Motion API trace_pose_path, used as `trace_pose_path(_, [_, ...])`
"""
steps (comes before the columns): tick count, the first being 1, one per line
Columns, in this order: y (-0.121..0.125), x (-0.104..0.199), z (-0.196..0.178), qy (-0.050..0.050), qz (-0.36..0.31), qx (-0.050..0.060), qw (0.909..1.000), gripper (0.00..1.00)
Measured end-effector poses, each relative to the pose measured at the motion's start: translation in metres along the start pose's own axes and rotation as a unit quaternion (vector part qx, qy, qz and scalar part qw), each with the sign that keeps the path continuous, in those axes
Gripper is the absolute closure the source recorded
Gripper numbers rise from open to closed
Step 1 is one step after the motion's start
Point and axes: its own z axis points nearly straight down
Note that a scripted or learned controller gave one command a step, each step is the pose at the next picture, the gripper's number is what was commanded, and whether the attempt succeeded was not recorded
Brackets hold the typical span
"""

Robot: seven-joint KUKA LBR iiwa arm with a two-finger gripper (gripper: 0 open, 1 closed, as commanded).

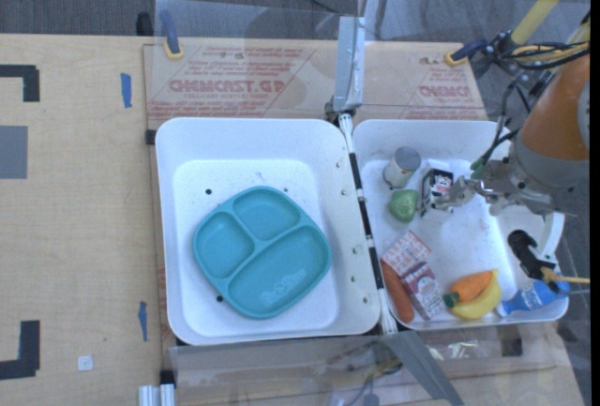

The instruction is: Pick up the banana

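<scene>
Two white bins sit side by side on the table, and the banana (480, 302) lies in the right bin (469, 137) near its front edge, touching an orange thing (474, 283) just behind it. The gripper (441, 190) hovers well apart from it, toward the bin's middle; whether the jaws are open I cannot tell. The approach seems barely begun: next, travel forward over the fruit and descend. Its long axis runs roughly left-right, right end tilted away.
</scene>
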Motion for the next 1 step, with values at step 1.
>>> trace_pose_path(1, [-0.05, -0.0165, 0.0219, 0.002, -0.17, 0.011, 0.9853, 0.0])
